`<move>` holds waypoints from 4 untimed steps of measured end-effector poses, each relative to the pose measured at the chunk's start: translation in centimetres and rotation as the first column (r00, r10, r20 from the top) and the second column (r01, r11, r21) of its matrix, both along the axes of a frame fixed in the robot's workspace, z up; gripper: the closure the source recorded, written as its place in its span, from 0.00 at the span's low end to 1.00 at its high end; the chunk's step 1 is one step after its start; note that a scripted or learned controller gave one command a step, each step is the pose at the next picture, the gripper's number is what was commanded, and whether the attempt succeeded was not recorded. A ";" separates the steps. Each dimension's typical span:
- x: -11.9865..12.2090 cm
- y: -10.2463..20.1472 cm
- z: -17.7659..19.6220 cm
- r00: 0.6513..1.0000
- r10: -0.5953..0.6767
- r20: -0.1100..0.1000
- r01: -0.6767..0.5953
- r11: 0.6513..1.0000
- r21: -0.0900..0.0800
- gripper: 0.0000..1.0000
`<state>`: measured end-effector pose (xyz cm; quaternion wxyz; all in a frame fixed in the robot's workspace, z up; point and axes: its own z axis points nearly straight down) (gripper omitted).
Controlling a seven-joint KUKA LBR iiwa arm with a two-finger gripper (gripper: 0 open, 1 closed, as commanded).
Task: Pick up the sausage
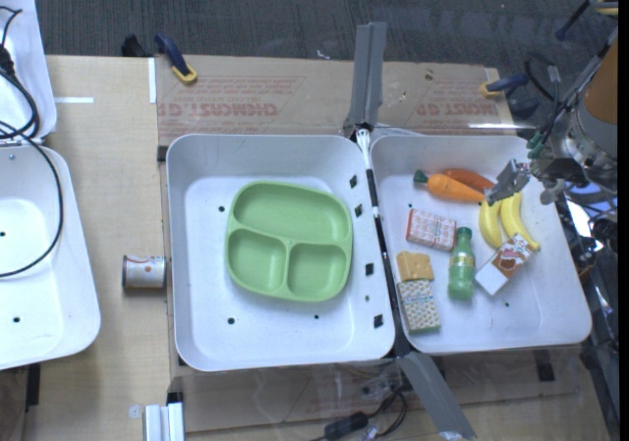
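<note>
Gripper (513, 182) hovers over the right bin (550, 326) at the top of the bananas (503, 221) (whether released or clenched cannot be told), with the sausage (473, 177) near it at nine o'clock, lying against the carrot (447, 190) toward the bin's twelve o'clock wall.

Two white bins sit side by side on a wooden bench. The left bin (187, 262) holds a green divided plate (289, 240). The right bin (550, 316) holds a carrot (450, 189), sausage (470, 177), bananas (506, 221), a green bottle (461, 262) and small boxes. The gripper (519, 181) hovers above the bananas.
</note>
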<state>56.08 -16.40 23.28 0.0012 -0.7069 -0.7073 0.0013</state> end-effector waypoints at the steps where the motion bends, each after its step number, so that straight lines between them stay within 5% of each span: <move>1: 9.3 -0.8 -8.0 1.000 -0.007 0.002 0.007 1.000 -0.001 0.00; 2: 9.9 -4.1 -14.1 1.000 -0.026 0.001 0.026 1.000 0.007 0.00; 3: 8.1 -4.4 -14.0 0.995 0.096 0.003 -0.096 0.995 -0.001 0.00; 4: 8.2 -4.4 -13.0 0.995 0.097 0.006 -0.097 0.995 -0.003 1.00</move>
